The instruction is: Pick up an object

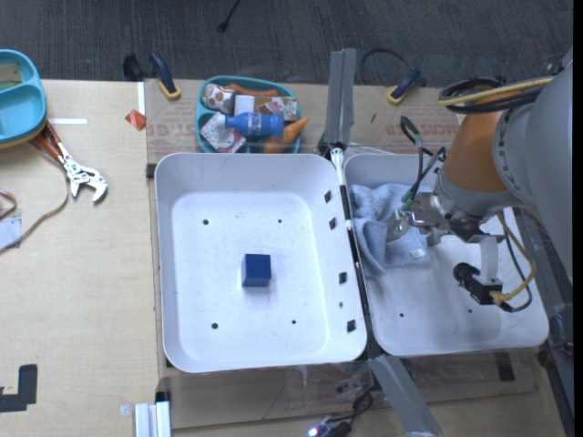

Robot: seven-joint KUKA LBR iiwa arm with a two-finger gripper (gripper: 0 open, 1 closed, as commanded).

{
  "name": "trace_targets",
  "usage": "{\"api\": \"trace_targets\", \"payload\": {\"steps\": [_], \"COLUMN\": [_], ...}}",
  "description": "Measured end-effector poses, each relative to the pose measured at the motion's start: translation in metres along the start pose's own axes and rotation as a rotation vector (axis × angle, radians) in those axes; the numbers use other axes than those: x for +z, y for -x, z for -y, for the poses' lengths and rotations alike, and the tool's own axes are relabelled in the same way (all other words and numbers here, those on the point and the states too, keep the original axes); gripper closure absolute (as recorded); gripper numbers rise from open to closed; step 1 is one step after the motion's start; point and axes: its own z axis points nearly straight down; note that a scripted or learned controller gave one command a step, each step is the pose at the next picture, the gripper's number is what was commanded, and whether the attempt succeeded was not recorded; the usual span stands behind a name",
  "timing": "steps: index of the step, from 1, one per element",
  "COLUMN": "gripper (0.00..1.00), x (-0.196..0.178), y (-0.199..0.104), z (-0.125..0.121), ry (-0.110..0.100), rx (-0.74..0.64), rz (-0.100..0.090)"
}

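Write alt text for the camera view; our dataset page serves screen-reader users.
A grey robot arm with an orange band reaches from the right into the right white bin, its gripper at a crumpled pale blue cloth. The left white bin holds a small dark blue cube.

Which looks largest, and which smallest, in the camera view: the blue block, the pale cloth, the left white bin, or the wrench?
1. left white bin
2. pale cloth
3. wrench
4. blue block
The wrench and the block cover a similar area, so their order is unsure.
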Motion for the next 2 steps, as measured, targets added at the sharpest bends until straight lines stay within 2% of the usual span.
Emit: {"api": "trace_targets", "payload": {"steps": [1,2], "gripper": [0.0,0.0], "x": [-0.001,0.0], "y": [0.022,0.059], "z": [-0.04,0.015], "ry": [0.0,0.0], "rx": [-0.115,-0.206], "rz": [0.0,-0.001]}}
